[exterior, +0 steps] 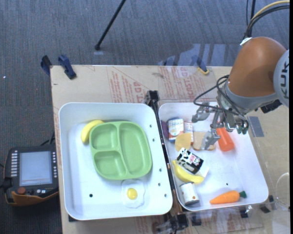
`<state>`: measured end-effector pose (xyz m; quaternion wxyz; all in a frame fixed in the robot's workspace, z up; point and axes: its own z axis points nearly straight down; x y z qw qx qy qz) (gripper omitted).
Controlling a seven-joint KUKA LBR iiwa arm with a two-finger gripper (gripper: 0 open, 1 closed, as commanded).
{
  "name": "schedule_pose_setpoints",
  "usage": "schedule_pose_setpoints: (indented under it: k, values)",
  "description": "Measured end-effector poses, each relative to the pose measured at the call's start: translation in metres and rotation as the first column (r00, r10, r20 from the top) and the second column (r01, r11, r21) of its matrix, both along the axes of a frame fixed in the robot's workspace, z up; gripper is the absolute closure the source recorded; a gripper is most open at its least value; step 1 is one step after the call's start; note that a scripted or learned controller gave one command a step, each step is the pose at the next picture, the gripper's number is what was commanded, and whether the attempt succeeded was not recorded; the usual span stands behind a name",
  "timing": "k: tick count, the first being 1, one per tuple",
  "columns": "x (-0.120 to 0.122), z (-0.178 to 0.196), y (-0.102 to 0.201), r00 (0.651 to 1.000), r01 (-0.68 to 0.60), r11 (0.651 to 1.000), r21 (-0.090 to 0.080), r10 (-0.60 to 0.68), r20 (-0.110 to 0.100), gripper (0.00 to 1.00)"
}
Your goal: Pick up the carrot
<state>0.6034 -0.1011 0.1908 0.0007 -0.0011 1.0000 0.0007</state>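
Approach step, nothing grasped: the tool point(219, 130) hung over the right bin point(258, 172) with its fingers spread wide and nothing between them, a can point(176, 127) and flat food pieces point(190, 141) just to its left, an orange block point(225, 140) touching its right side. The carrot point(226, 197) lay well below the tool, near the bin's front rim, so the next move called for travel toward it and a descent. The arm's bulk hid the wrist and part of the bin; the finger tips were hard to make out.

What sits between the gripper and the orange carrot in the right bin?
In the camera view, only bare white bin floor lies between the gripper and the orange toy carrot with green top; an orange block sits beside the gripper.
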Motion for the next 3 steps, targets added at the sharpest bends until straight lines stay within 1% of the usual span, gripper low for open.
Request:
schedule_pose_setpoints:
  k: [1, 2, 3]
  values:
    - [0.036, -0.069, -0.056, 0.998, 0.069, 0.998, 0.001, -0.069, 0.001, 0.00]
    - [-0.021, -0.101, -0.086, 0.980, -0.198, 0.980, -0.001, 0.198, 0.004, 0.00]
    - [-0.098, -0.101, -0.084, 0.934, -0.358, 0.934, -0.001, 0.358, 0.003, 0.00]
